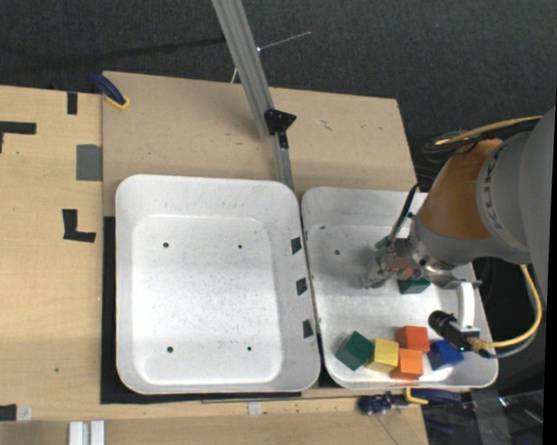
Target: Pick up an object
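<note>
Low in the right bin [343, 220] at the frame's right, the gripper [394, 265] hangs just beside a dark green block [412, 285], its opening impossible to tell, so no pick looks made, and the coloured blocks [393, 353] sit at the lower edge.
</note>
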### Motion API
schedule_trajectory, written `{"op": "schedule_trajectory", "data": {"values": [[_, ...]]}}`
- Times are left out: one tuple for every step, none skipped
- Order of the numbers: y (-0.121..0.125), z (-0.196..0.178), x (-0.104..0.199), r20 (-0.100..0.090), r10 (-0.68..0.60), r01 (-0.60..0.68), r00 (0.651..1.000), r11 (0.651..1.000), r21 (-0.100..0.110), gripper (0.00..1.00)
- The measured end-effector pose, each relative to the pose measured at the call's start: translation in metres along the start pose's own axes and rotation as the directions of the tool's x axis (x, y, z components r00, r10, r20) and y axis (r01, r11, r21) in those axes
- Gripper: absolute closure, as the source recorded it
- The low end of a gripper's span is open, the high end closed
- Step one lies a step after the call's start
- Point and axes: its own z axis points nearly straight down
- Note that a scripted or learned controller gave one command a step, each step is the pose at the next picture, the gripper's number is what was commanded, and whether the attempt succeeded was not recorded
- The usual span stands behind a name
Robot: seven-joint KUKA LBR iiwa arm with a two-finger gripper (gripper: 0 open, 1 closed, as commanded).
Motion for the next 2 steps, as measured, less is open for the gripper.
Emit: {"op": "schedule_trajectory", "data": {"values": [[0.001, -0.042, 0.002, 0.002, 0.001, -0.001, 1.000, 1.000, -0.006, 1.00], [-0.006, -0.089, 0.007, 0.002, 0.001, -0.001, 1.000, 1.000, -0.007, 1.00]]}}
